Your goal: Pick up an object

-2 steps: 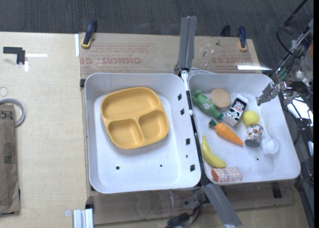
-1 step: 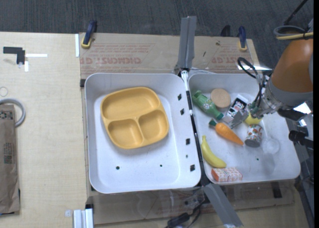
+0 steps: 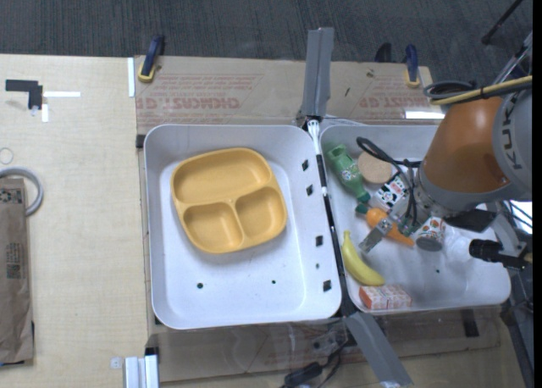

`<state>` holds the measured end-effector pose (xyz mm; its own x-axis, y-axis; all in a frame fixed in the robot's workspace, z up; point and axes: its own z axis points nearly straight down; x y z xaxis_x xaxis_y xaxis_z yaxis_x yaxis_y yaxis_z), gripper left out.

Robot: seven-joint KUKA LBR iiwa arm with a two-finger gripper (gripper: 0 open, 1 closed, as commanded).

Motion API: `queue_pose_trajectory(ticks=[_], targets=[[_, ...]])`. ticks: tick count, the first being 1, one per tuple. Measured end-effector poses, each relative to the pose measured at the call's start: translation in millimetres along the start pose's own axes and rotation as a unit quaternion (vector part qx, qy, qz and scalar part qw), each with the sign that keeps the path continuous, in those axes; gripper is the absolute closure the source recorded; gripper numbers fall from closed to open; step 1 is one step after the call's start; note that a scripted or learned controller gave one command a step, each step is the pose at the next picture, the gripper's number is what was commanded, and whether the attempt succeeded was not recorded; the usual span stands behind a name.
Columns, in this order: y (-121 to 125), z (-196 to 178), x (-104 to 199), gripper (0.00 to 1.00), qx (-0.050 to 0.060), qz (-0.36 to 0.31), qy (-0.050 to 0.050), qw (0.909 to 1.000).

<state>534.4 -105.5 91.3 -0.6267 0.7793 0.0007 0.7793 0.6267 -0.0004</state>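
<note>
Right bin (image 3: 474,293) holds the clutter; the left bin (image 3: 169,293) carries a yellow divided plate (image 3: 227,200).

The arm comes in from the right, its orange band over the right bin. The end effector (image 3: 378,235) sits low in that bin, its tip reaching down-left toward the bin's inner wall. Whether it is released or clenched: cannot tell, too small and cluttered at the tip. Nothing can be seen held.

Nearest thing: an orange carrot-like piece (image 3: 383,222) lying right at the end effector, touching or just beside it; which, I cannot make out. Its long axis seems to run from upper-left to lower-right.

Banana (image 3: 360,263) lies just below and a little left of the tip, long axis running top to bottom with a curve toward the lower right, close along the inner wall. A red-and-white box (image 3: 385,296) rests further down. Green bottle (image 3: 345,166) lies up-left of the tip.

Judgement: the orange piece is the likeliest target. Crowding beside it could spoil the grasp.
</note>
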Motion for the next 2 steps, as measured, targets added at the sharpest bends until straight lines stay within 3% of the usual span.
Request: queue_pose_trajectory(ticks=[1, 2], targets=[[14.4, -93.1, -21.3, 0.00, -0.001, 0.046, -0.001, 0.9990], [14.7, -26.7, -9.9, 0.00, -0.008, 0.020, -0.010, 0.9997]])
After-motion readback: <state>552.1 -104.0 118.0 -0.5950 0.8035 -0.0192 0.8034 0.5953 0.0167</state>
